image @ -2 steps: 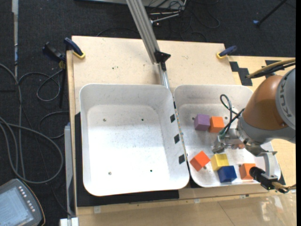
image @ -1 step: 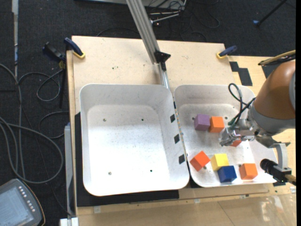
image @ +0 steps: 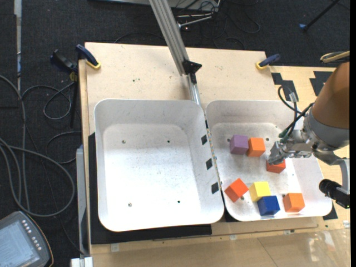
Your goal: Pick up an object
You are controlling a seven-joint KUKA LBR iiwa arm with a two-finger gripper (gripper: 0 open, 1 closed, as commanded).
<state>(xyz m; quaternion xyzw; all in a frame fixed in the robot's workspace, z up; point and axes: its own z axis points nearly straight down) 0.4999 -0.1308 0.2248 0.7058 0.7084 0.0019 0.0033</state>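
Note:
Several small blocks lie in the right bin (image: pixel 222 113). A purple block (image: pixel 239 144) and an orange block (image: pixel 256 147) sit side by side near the middle. A red block (image: pixel 276 166) lies right under my gripper (image: pixel 276 157), whose tips come down onto its top. Toward the front are a red-orange block (image: pixel 237 189), a yellow block (image: pixel 259 190), a blue block (image: pixel 268 205) and an orange block (image: pixel 293 202). The arm comes in from the right edge of the bin.
The left bin (image: pixel 111 121) stands beside the right one on the wooden bench. A metal pole (image: pixel 169 29) slants down to the gap between the bins. Blue-and-yellow clamps (image: pixel 89 56) hold the board's far corners.

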